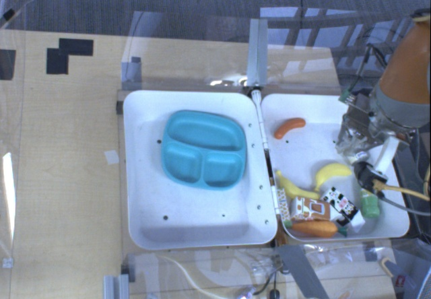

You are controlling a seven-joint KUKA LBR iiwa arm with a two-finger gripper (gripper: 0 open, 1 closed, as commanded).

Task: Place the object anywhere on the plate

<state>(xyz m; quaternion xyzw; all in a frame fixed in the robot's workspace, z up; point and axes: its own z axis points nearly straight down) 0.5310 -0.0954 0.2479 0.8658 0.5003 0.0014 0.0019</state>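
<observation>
My gripper (353, 144) over right bin (397, 227), grip state unclear. Banana (333, 172) just below-left, long axis crosswise. Blue plate (202, 149) far left, left bin (141, 176).

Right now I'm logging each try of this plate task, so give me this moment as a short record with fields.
plate: blue, three compartments, nothing on it, in the left bin
left bin: white, holds the plate
right bin: white, holds the toys
toys: orange sausage, yellow banana, carrot, green block, cow-print piece
hand: over the right bin's right side
task state: nothing placed yet
</observation>
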